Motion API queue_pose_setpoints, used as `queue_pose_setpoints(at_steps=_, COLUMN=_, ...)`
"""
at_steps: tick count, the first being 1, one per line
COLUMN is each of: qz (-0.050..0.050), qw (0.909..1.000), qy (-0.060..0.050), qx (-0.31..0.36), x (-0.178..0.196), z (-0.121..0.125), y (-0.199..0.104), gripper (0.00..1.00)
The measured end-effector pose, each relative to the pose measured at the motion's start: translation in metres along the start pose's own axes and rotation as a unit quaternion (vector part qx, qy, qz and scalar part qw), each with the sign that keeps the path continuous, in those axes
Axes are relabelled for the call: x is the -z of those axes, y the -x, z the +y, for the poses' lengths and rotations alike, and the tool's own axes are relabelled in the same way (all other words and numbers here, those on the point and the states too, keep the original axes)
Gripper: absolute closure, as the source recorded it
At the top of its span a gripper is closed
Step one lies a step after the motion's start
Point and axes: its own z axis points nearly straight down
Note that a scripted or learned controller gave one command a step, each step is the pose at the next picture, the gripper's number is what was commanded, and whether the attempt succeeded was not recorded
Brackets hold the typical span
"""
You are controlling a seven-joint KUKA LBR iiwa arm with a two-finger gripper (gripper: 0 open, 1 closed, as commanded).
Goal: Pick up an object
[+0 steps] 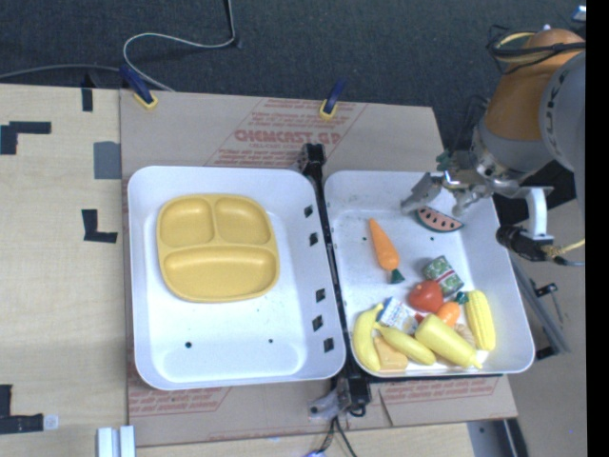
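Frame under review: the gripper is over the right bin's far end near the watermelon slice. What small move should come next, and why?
Probably a short drop straight down. The gripper sits just above the watermelon slice, which lies alone near the far edge of the right bin, well apart from the carrot and the pile of toy food at the near end. Nothing shows between its fingers.

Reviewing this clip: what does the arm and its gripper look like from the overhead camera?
The arm is a rounded grey body with a broad orange band above the wrist and dark cables looping over the top. The gripper is a small silvery metal assembly with slim jaws. A white bracket and black fitting sit beside the wrist.
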Motion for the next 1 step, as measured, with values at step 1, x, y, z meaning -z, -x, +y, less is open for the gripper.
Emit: queue_pose_setpoints(at_steps=1, qz=0.001, qw=1.0, qy=0.001, qx=0.0, x=-0.0982, z=-0.0573, y=-0.0189, gripper=0.0)
